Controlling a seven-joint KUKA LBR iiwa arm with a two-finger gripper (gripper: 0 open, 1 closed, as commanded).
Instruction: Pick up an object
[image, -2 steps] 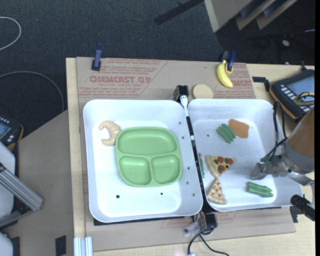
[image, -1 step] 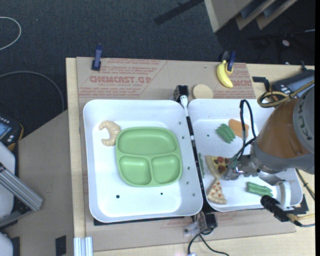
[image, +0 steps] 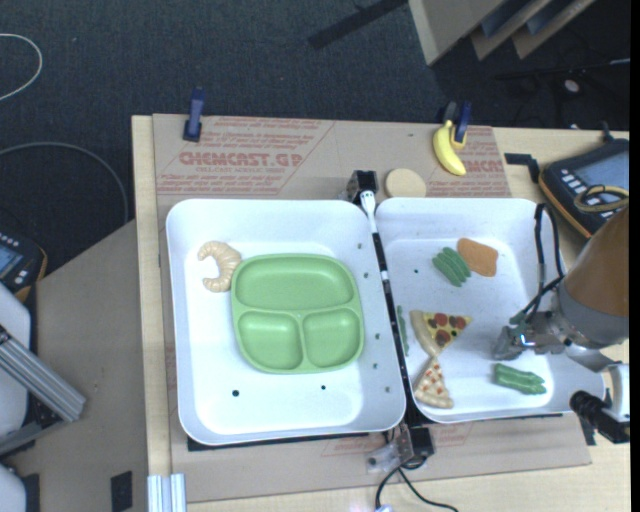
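Down in the right bin, the end effector hangs near the bin's right wall; whether it is open or closed cannot be told, and nothing is visibly gripped. Just below it lies a green bean pod. To its left sit 2 pizza slices, well apart from it. Above and left lie a second green pod and an orange piece. Far left, the other bin holds a green divided plate and a croissant.

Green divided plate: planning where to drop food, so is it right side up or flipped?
Right side up: the green divided plate shows three hollow compartments facing upward.
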